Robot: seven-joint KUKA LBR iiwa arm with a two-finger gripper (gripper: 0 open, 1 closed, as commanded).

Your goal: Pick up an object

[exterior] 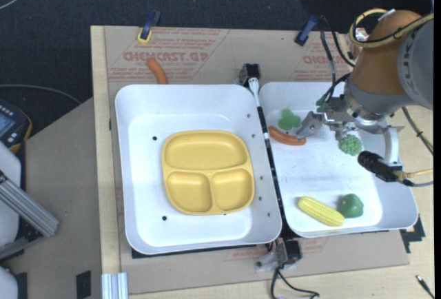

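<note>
Broccoli [350, 145], the nearest candidate for the pick, was seen in the right bin [324, 184], just below the gripper [342, 127] and partly tucked under the wrist. Whether it was touched by the gripper, or merely overlapped by it from this slant, could not be told. The gripper's state could not be told either, since its tip was masked by the wrist and cabling.

Other items were spread about the same bin: a sausage [286, 137] near the left wall, a green leafy piece [289, 118] just above it, and a corn cob [320, 211] beside a green pepper [351, 205] toward the near edge. A yellow divided tray [207, 171] was seen in the left bin [138, 153]. One stray sausage [158, 71] lay on the worktop [207, 49] beyond the bins.

Several failures were judged possible from here. The broccoli, being rounded and knobbly, could be squeezed off-centre and pushed sideways toward the right wall instead of being caught. A closure made too high would be expected to come away with nothing. The black cable [377, 164] hanging beside the broccoli could be caught or could nudge it during a descent. A lift would have to be checked before any hold was assumed.
</note>
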